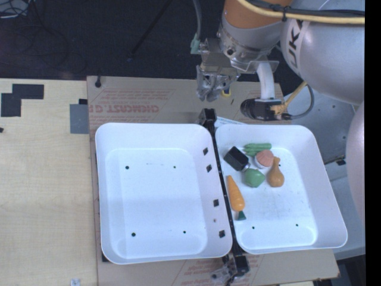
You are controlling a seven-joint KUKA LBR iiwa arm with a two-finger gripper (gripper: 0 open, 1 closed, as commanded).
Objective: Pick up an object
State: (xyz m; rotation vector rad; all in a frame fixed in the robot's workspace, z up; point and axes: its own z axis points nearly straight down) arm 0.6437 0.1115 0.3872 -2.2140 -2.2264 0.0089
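Note:
The right bin (pixel 297 231) holds several small items near its upper left. A black block (pixel 236 158) lies beside a green bean pod (pixel 257 148), a pink round piece (pixel 264 158), a green rounded piece (pixel 254 177) and a tan pear-shaped piece (pixel 275 174). An orange carrot (pixel 235 194) rests along the bin's left wall. My gripper (pixel 212 89) hangs high above the bench, beyond the far edge of both bins, with nothing visible between its fingers.
The left bin (pixel 113 159) sits beside the right one, joined by a black clip strip (pixel 215 177). Both rest on a cardboard sheet (pixel 143 103). The arm's grey body (pixel 321 40) fills the upper right.

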